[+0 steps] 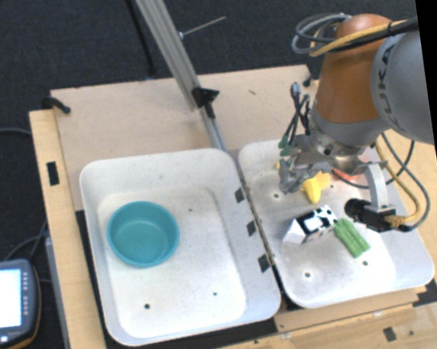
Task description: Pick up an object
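Gripper hangs over right bin, at 12 o'clock from yellow piece (gripper's state: cannot tell). Nothing visibly lifted; green block and black-white item lie in bin. Pick judged pending.

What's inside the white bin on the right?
In the right shallow white bin: a yellow object, a black-and-white patterned block, a green ridged bar. The grey arm covers the bin's far part.
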You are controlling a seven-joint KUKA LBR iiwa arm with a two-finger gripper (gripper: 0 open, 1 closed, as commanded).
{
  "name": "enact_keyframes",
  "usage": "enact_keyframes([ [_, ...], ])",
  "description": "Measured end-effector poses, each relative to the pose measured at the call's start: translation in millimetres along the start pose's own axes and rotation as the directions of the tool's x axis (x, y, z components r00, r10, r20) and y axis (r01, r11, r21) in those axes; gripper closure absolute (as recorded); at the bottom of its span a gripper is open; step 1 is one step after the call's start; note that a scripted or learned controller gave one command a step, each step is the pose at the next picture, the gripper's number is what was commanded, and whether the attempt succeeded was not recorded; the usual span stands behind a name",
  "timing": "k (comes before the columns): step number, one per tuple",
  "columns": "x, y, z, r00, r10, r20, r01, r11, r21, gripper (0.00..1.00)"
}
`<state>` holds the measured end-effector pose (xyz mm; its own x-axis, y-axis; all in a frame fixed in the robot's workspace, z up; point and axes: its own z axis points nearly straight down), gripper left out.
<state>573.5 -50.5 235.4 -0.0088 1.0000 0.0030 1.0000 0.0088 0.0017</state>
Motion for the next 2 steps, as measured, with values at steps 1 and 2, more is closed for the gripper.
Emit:
enact_keyframes([
  [1,53.5,-11.4,7.6,1.0,0.002,0.002,-0.002,1.0,0.002,1.0],
  [2,111.9,-9.6,8.7,1.0,0.0,0.001,0.0,1.0,0.001,1.0],
])
